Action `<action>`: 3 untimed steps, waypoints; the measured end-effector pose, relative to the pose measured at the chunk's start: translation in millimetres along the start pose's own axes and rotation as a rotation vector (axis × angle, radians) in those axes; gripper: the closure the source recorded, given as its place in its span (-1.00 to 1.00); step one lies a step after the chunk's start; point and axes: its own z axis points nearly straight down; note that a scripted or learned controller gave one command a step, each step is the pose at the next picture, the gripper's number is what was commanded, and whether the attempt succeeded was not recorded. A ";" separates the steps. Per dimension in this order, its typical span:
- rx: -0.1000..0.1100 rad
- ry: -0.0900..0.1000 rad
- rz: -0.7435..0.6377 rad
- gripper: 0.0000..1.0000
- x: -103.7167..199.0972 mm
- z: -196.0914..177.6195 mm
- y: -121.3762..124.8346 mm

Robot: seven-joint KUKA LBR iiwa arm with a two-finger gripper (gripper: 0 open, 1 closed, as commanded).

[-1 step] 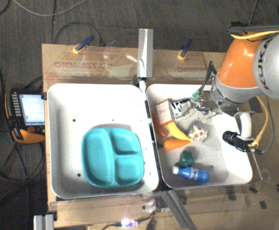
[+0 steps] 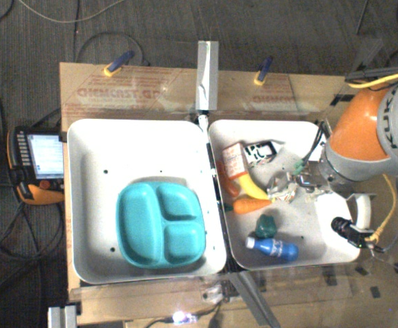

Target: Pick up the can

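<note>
In the right bin (image 2: 308,132), a can with an orange and white label (image 2: 232,161) lies on its side near the left wall. A black and white package (image 2: 260,152) rests just to its right. My gripper (image 2: 286,184) hangs over the middle of that bin, right of the can and apart from it, its silvery tip close to a yellow banana (image 2: 255,187). Nothing shows between its tips.
An orange carrot (image 2: 251,205), a green lump (image 2: 266,225) and a blue bottle (image 2: 273,248) lie in the front half of the right bin. The left bin (image 2: 89,149) holds a teal divided plate (image 2: 161,224). A handheld pendant (image 2: 38,159) sits left of the bench.
</note>
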 end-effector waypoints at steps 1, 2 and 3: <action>-0.012 -0.002 0.034 -1.00 -1.8 51.8 15.2; -0.009 -0.003 0.108 -1.00 21.3 50.4 40.5; -0.007 -0.002 0.108 1.00 21.1 41.7 40.1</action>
